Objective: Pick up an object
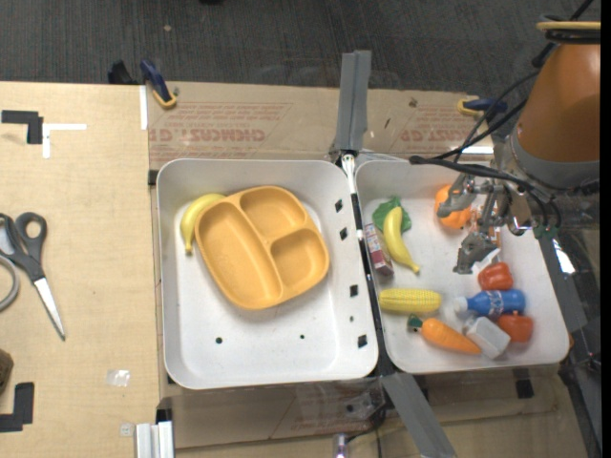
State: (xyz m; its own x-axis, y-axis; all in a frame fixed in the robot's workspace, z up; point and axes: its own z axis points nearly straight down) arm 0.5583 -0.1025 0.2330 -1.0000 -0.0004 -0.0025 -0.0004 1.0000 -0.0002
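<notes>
The gripper [475, 248] hangs low in the right bin [554, 351], and I cannot tell its spread. The red pepper [495, 277] sits just beside it, the blue bottle [495, 303] just beyond. They're crowded together, so a descent could nudge one aside and close on nothing.

At your three o'clock the arm [571, 84] runs off the frame's right edge, and the gripper [477, 246] is a dark tangle of cables; you can't tell how it's set. An orange toy [451, 208] hides partly behind it. At nine o'clock, the scissors [33, 265] lose a handle to the edge. The banana [196, 216] tucks under the yellow tray [258, 246].
</notes>
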